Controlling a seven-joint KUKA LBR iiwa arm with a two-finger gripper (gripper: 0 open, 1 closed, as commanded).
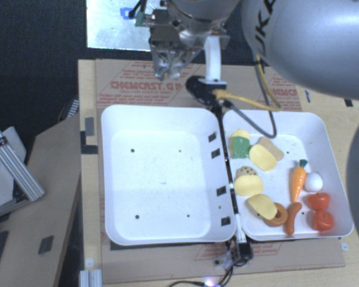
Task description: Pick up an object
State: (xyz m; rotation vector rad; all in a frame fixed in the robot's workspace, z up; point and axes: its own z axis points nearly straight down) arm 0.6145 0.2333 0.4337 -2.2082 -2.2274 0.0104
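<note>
The gripper (167, 64) is seen near the top of the view, above the cardboard sheet (137, 82) behind the left bin (116, 160), well apart from the toy food; nothing is seen gripped in it, and how it stands cannot be told, since the tip is small, blurred and partly masked by the wrist housing. Much of the upper right is covered by the grey arm (311, 34), whose lettering is cut off by the frame. The objects are gathered in the right bin (332, 154): a green and yellow piece (240, 143) near the dividing edge, a pale yellow piece (262, 156) touching a tan block (270, 147), a speckled item (246, 172) resting against another yellow piece (249, 185), a further yellow slice (261, 205) overlapped by a brown ring (279, 215), a carrot (297, 182), a white egg (313, 182), a brown sausage (291, 217) and two red pieces (321, 211) at the right edge. What several of these are meant to be cannot be made out. A yellow cable (251, 103) is draped over the bin's rear rim.
</note>
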